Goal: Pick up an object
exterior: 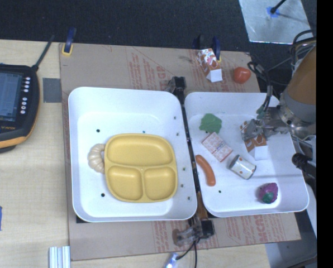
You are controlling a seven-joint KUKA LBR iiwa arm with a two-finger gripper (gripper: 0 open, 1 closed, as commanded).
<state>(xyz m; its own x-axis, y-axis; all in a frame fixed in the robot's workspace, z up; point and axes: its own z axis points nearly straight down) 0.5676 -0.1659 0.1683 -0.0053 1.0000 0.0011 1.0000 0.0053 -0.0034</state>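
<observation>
Over the right-hand shallow white bin (278, 205), near its right wall, the gripper (260, 126) hangs above a small brown-and-white carton (255, 143) that lies at a tilt on the bin floor. Whether the gripper is parted or clenched cannot be told from this slant, and nothing is visibly caught in it, so the carton should be taken as not yet picked.

Measured from that carton, a small white-and-grey can on its side (242, 167) lies just below and to the left, a flat red-and-white printed packet (216, 146) sits to the left, a green leafy toy vegetable (210, 122) lies up and to the left, an orange toy sausage (205, 170) lies further left near the bin's left wall, and a purple-and-green toy vegetable (268, 192) rests below, close to the bottom rim. The left-hand white bin (82, 110) is well apart and holds a yellow three-compartment plastic plate (139, 167) with a pale ridged shell-like toy (96, 157) touching its left edge.

The carton looks like the nearest target. A good attempt would probably centre the gripper on the carton's narrow width, turn the wrist to match its tilt, and descend straight so the can is not nudged. Lifting vertically before any sideways travel should keep the carton clear of the bin's wall.
</observation>
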